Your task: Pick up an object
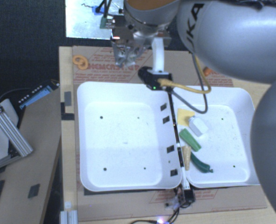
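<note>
Green pieces, a white block and a yellow piece lie crowded at the right bin's left side, ready for picking. Far behind the left bin, the gripper hangs high; its grasp I cannot tell.

I note two white bins, each marked with small dark dots. In the right bin I see a yellow piece, a white block, a light green bar, a cream cone and a dark green curved item. The arm is grey with an orange band. The bench board is tan with red print.
</note>
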Tool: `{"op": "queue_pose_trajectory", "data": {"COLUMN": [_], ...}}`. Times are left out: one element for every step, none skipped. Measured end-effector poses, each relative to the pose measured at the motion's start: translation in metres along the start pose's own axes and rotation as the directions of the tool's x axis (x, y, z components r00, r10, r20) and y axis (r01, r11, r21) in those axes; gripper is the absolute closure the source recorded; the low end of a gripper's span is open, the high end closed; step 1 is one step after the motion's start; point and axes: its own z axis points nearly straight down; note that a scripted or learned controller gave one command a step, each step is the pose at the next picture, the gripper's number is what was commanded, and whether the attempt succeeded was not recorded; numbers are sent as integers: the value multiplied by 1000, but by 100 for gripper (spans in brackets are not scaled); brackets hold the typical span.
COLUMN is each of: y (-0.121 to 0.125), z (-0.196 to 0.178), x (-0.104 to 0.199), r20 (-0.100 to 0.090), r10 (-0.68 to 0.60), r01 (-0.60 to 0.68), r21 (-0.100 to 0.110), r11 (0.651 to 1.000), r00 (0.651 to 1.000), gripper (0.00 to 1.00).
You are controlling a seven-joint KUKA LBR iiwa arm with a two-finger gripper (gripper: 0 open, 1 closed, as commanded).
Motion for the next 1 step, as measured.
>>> {"op": "queue_pose_trajectory", "data": {"y": [-81], "z": [-54], "x": [-1], "r20": [-2], "r10": [-2], "r01": [2], "r21": [1], "r11": [1000], "r00": [1000], "gripper": [100]}}
